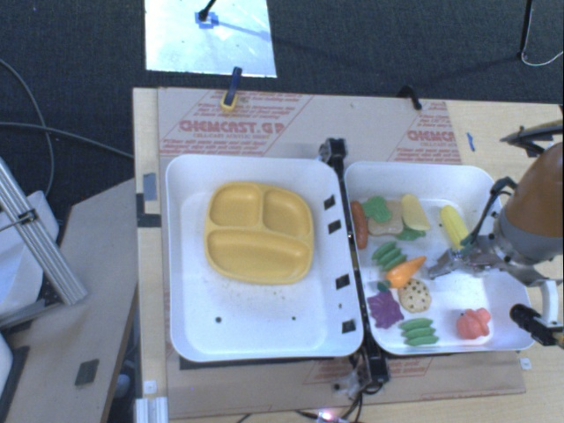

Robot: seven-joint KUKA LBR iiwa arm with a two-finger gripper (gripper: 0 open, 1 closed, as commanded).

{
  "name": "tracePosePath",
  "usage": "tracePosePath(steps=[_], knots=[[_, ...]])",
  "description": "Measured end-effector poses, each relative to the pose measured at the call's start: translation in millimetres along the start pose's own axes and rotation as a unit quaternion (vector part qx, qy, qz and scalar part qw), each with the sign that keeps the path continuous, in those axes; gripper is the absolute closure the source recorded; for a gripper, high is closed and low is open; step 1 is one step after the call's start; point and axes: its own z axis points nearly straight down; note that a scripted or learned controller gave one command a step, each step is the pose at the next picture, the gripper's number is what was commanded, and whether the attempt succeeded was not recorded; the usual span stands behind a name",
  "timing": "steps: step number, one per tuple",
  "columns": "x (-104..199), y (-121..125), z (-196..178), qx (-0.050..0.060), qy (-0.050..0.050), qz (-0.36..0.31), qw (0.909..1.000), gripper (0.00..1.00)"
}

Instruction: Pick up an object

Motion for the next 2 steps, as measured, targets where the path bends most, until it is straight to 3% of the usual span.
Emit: tracePosePath(steps=[1,2], knots=[[107.7,73.2,-5.6,-0.007,0.000,-0.009,0.9999,0.00],[183.0,-13.4,-109.5,-0.005,0.001,-0.006,1.0000,0.00]])
